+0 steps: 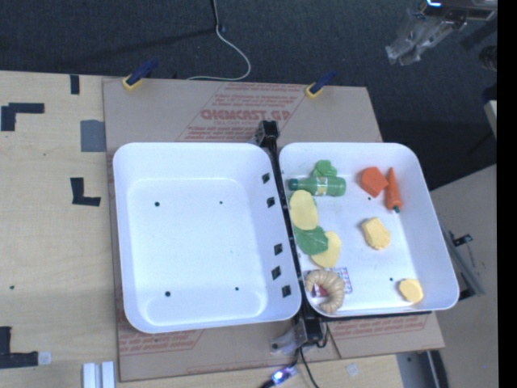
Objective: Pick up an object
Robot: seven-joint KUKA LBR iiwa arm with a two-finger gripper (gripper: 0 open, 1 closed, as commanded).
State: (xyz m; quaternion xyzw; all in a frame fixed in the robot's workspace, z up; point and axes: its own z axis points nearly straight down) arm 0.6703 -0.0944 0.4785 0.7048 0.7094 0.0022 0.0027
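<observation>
Toys sit in the right bin (432, 241): green bottle (318, 186) near the divider, yellow disc (303, 209) just below it, green piece (310, 239) touching a yellow piece (327, 250), croissant (325, 288) at the near rim. Orange piece (371, 181) and carrot (393, 191) lie side by side toward the far right, w/ a yellow block (376, 234) and a yellow lump (410, 290) nearer. Left bin (194, 233) adjoins on the tabletop (48, 217). Gripper (408, 47) hangs top right, well apart from the bins, over dark floor; can't tell how the fingers stand, too blurred.
</observation>
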